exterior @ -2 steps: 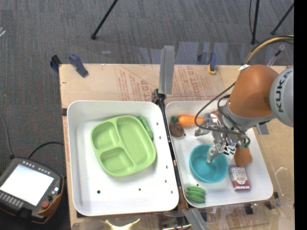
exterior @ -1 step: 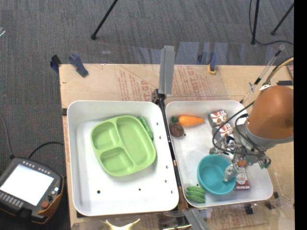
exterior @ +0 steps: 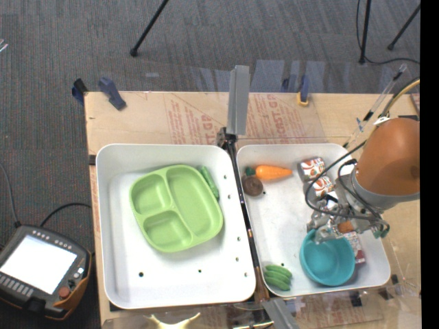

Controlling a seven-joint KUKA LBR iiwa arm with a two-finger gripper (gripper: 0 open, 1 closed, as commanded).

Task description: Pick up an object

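Camera view, looking down at a slant on a brown surface (exterior: pixel 164 118) bearing two white bins side by side. The left bin (exterior: pixel 113 266) holds a green divided plate (exterior: pixel 177 208) lying flat near its centre. The right bin (exterior: pixel 274 218) holds several small things: a carrot (exterior: pixel 273 173) at 11 o'clock, a dark round object (exterior: pixel 252 186) just beside its stem end, a red and white can (exterior: pixel 312 167) at 1 o'clock, a teal bowl (exterior: pixel 328 260) at 5 o'clock, and a green pea pod (exterior: pixel 278 275) at 7 o'clock against the bin's edge. The arm (exterior: pixel 387 163) reaches in from 3 o'clock. Its hand (exterior: pixel 334 226) hangs at the bowl's 12 o'clock rim, amid cables; whether it is open or closed cannot be told. At 8 o'clock, on the floor, lies a tablet (exterior: pixel 38 264).
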